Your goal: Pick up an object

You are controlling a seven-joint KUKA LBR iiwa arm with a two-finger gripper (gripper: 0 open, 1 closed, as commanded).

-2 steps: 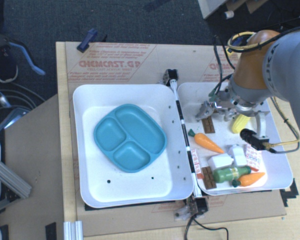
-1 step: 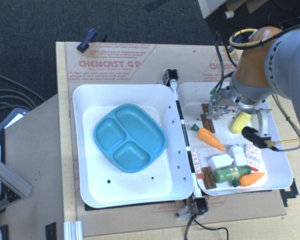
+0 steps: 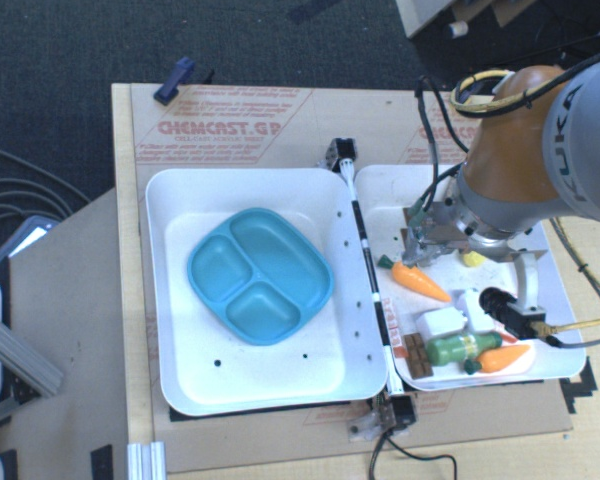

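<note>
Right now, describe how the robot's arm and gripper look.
The arm is a thick, rounded grey body with a broad orange band above the wrist and dark lettering on the grey shell. Black cables, one yellow-tinged, loop along it. The gripper is a small grey metal assembly under the wrist.

I read "CHEMCAST GP" in red on the brown board point(image 3: 220, 126) under the bins, repeated partly at its right. I note "KU" on the arm point(image 3: 565, 148).
</note>
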